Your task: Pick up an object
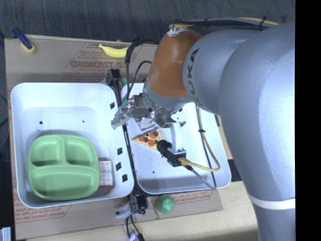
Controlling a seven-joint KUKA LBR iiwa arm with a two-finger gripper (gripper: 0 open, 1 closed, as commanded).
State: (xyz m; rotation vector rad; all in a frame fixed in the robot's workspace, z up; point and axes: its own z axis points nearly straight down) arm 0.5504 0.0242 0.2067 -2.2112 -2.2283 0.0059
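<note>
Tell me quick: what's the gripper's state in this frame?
Gripper: cannot be told from this view; it sits low in the right bin, next to the pizza slice toy.

You see even, fairly bright overhead light. The left bin (pixel 20 134) glares near white along its rim and floor, washing out detail. The arm (pixel 241 84) casts soft shadow over the right bin (pixel 210 177). The picture is slightly soft and grainy; the dark floor (pixel 100 6) beyond the worktop's far edge shows fine noise.
</note>
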